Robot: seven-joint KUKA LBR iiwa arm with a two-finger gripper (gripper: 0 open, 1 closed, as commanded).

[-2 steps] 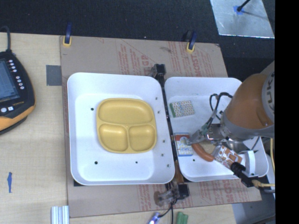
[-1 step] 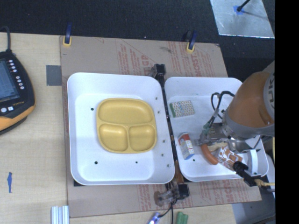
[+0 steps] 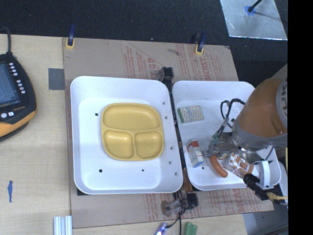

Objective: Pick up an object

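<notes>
Camera view: end effector [image 3: 221, 148] arm-hidden.

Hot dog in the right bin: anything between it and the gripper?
Nothing visible. The hot dog lies on the right bin's floor just below the gripper, with the small can off to its left and a patterned packet on its right.
</notes>
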